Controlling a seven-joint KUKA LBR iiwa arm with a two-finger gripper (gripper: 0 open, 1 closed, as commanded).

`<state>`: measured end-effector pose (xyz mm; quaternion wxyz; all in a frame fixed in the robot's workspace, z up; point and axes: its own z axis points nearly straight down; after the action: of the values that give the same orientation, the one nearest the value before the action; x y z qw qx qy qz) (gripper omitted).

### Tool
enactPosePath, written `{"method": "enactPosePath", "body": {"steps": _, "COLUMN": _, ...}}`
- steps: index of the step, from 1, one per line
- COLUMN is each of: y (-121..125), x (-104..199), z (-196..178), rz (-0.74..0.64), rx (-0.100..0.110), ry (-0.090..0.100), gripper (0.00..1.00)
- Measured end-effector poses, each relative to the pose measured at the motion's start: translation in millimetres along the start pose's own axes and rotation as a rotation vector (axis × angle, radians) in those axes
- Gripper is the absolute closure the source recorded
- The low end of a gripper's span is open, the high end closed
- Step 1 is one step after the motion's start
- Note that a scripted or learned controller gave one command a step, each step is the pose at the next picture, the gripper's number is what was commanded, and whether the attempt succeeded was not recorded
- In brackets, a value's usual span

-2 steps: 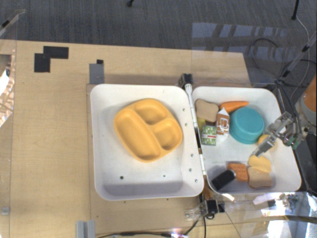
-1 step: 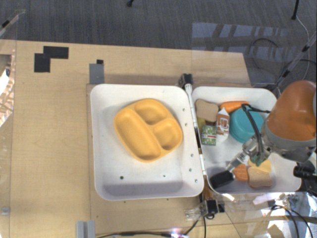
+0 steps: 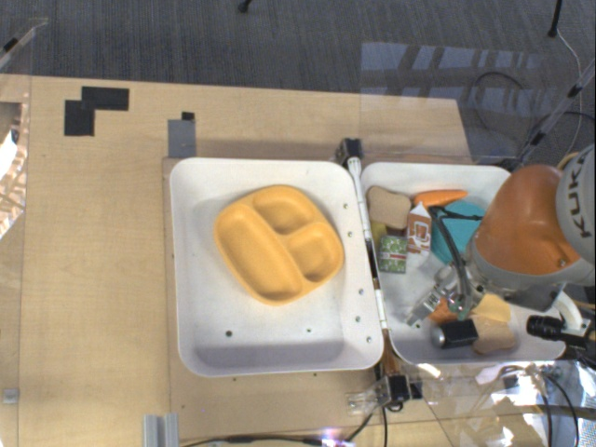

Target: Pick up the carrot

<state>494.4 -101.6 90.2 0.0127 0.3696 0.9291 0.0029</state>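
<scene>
Hand (image 3: 445,298), grip unreadable, low over right bin (image 3: 410,333); wooden bench (image 3: 93,277), grey carpet (image 3: 372,17) beyond.

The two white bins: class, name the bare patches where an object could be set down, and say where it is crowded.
Left bin: bare floor runs along the near edge and the left side of the yellow divided plate. Right bin: a small bare patch at its near-left corner. Its rest is crowded: carrot, small carton, green packet, gripper.

The robot arm (image 3: 585,189) carries the letters "KU" of its brand name at the view's right edge. Printing on the small cartons (image 3: 419,229) is too small to read.
</scene>
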Motion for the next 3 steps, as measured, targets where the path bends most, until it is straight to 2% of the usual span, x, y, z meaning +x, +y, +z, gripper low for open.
{"method": "enactPosePath", "body": {"steps": 1, "y": 3, "x": -1, "z": -12, "rz": -0.001, "rx": -0.005, "ry": 0.001, "gripper": 1.0}}
{"method": "enactPosePath", "body": {"steps": 2, "y": 88, "x": 48, "z": -96, "rz": 0.309, "rx": 0.008, "ry": 0.015, "gripper": 1.0}}
{"method": "enactPosePath", "body": {"steps": 3, "y": 36, "x": 31, "z": -270, "rz": 0.015, "rx": 0.002, "ry": 0.005, "gripper": 1.0}}
